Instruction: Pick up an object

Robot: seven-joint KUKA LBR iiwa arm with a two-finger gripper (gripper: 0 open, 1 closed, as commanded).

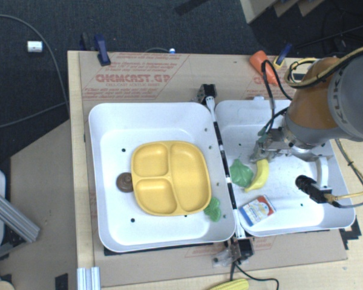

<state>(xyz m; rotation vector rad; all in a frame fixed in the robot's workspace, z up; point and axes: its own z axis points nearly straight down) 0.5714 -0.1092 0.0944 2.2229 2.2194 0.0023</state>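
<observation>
In the right bin (302, 222) lie a yellow banana (258, 176), a green leafy piece (241, 174) touching its left side, and a small white packet (257, 210) with red and blue print. My gripper (264, 151) hangs low over the banana's upper end, at the end of the grey and orange arm (314, 110) coming in from the right. Whether it touches the banana I cannot tell. The left bin (109, 132) holds a yellow divided plate (169, 178), a brown round piece (124, 182) at its left edge and a small green piece (213, 210) at its lower right corner.
A black divider (221, 156) runs between the two bins. Cables and a black fitting (311, 188) sit over the right bin's right side. Clamps (101, 48) stand on the brown board behind the bins.
</observation>
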